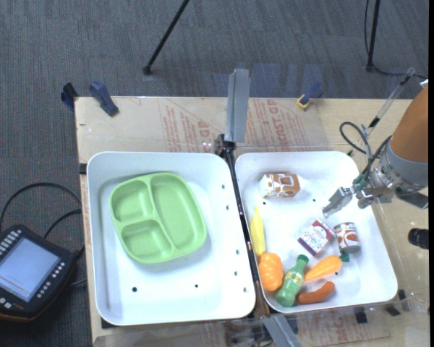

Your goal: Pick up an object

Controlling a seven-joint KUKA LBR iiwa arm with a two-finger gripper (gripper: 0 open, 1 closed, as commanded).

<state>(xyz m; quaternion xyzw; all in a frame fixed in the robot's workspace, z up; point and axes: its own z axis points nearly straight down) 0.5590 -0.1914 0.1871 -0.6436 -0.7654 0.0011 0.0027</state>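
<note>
Objects (317,237) at lower right should be approached vertically, as the gripper (338,202) is seen released above them.

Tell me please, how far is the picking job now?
Nothing looks picked yet: the small red-and-white can and the orange carrot lie in the right white bin. The grey two-finger gripper hovers above that bin, holding nothing. Descending, grasping and lifting remain.

Grey two-finger gripper (338,200) hangs over the right shallow white bin (369,166) above a pile of toy food, green three-compartment plastic tray (158,217) sits in the left white bin (105,172).
</note>
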